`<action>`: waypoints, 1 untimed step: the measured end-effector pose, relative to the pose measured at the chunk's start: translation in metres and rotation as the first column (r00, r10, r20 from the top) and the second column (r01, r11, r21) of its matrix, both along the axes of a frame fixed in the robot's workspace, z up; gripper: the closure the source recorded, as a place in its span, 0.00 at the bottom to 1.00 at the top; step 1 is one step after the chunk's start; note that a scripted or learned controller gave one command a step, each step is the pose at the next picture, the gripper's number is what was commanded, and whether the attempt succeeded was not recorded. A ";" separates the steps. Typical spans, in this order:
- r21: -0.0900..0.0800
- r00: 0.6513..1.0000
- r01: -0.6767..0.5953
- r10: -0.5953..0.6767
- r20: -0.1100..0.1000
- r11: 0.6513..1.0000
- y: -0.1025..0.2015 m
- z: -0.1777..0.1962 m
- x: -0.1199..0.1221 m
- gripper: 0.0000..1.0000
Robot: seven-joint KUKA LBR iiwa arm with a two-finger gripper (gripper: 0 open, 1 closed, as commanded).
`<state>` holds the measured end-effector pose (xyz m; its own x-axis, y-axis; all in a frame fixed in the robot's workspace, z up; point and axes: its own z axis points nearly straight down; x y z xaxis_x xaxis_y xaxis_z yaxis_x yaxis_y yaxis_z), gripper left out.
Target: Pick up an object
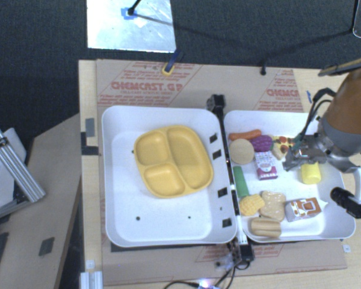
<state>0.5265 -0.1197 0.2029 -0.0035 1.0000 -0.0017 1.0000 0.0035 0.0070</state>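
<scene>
Your gripper (296, 155) hangs low in the right bin (337, 226) beside the yellow block (311, 173); its grip cannot be told, and nothing is seen lifted.

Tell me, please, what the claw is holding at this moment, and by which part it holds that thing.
It cannot be told. The claw hangs low in the shallow white right bin, beside the small yellow plastic block, but no object shows between its tips.

Even, bright overhead light — white bins (168, 236) near blown out, soft short shadows under the yellow tray (171, 160). Glare on metal plate (130, 15) past bench's far edge. Slightly soft focus, low resolution — arm (355, 110) blurry.
</scene>
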 end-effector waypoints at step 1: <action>0.001 1.000 -0.001 0.001 -0.002 1.000 0.000 0.023 0.001 1.00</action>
